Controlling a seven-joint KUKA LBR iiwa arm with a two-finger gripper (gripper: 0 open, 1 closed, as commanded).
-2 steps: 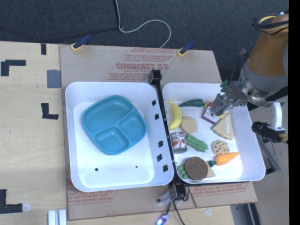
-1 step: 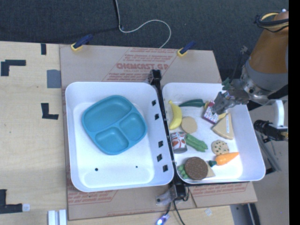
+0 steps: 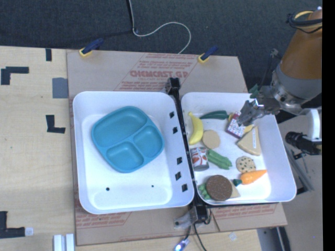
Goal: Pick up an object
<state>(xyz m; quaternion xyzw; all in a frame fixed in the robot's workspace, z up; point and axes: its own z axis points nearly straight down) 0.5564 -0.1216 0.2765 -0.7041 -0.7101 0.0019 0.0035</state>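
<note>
The right bin [image 3: 276, 156] holds several toy foods: a yellow banana [image 3: 195, 128], a green bean pod [image 3: 213, 115], a round tan cracker [image 3: 211, 139], a small can [image 3: 199, 158], a green pickle [image 3: 219, 159], a cookie [image 3: 245, 164], an orange carrot [image 3: 253, 177], a burger [image 3: 218, 187], a pale sandwich wedge [image 3: 251, 141] and a small red-and-white packet [image 3: 235, 126]. My gripper [image 3: 248, 113] hangs over the bin's upper right part, just above and right of the packet. Nothing visibly hangs from it.
The left bin [image 3: 86, 156] holds a blue divided plate [image 3: 127, 138]. A black divider [image 3: 180, 140] runs between the bins. The arm's orange band [image 3: 306, 46] and grey wrist sit over the right bin's far right corner. A white cable [image 3: 157, 30] lies behind the bins.
</note>
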